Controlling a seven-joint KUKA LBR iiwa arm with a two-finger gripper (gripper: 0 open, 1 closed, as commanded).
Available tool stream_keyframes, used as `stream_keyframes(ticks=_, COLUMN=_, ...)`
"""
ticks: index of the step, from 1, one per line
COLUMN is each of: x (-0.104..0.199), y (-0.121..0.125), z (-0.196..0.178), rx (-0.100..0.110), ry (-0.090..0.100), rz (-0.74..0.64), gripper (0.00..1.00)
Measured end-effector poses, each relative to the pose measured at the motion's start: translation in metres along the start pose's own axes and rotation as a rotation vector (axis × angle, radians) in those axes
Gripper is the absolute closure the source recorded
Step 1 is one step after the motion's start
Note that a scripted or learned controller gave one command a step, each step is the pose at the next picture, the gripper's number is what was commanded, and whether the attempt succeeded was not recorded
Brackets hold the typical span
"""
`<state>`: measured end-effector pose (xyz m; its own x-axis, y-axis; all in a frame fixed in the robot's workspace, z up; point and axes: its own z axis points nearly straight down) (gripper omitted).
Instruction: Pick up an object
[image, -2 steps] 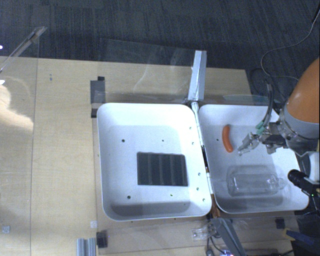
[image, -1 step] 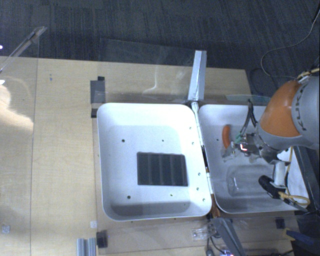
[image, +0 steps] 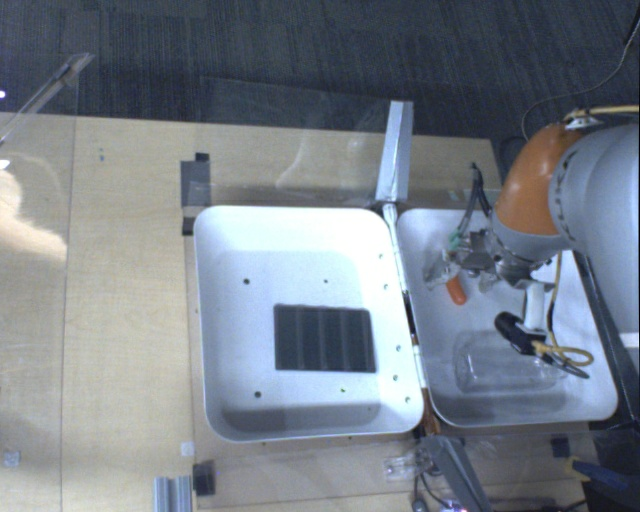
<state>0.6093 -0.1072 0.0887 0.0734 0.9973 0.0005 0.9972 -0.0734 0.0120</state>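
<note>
Your gripper (image: 460, 266) hovers in the right-hand bin (image: 590, 398), at the right of the frame, with a small orange object (image: 455, 291) just beneath it. You can't tell whether the jaws are open or closed. A shallow pinch could send it skidding on the slick white floor (a clear container (image: 490, 366) lies close below) — pale wooden bench (image: 110, 330), dark carpet (image: 300, 50) beyond.

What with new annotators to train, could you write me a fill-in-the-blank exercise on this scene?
1. The dark ridged block lies in one bin, on the view's ____.
2. The small thing just below the gripper is coloured ____.
3. The clear container lies in the other bin, on the view's ____.
Missing words: left; orange; right.
</note>
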Motion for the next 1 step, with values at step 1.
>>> stream_keyframes(ticks=1, x=0.0016, y=0.0024, z=-0.0127, rx=-0.007, ry=0.001, rz=-0.003, gripper=1.00)
